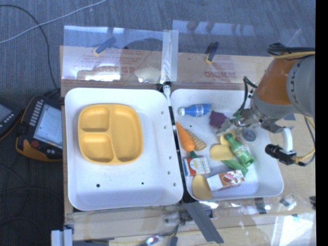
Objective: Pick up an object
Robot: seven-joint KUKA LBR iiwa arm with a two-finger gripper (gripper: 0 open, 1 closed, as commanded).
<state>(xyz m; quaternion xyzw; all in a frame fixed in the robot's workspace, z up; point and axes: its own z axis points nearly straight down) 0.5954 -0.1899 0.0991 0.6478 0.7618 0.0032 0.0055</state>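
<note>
Camera view: two white bins on the desk (66,55); left bin (154,188) holds a yellow divided plate (110,133); right bin (266,183) holds the clutter. Arm enters from right; claw (240,121) low over the bin's right-centre, beside a purple item (218,119) and just above a green bottle (240,151); spread vs. pressed together: cannot tell; nothing seen pinched. Nearest candidate, the green bottle: prob. light, stiff plastic, smooth and apt to roll; take across its body, mid-length. Also a blue-capped bottle (195,109), carrot (185,136), cartons (225,179).
</note>
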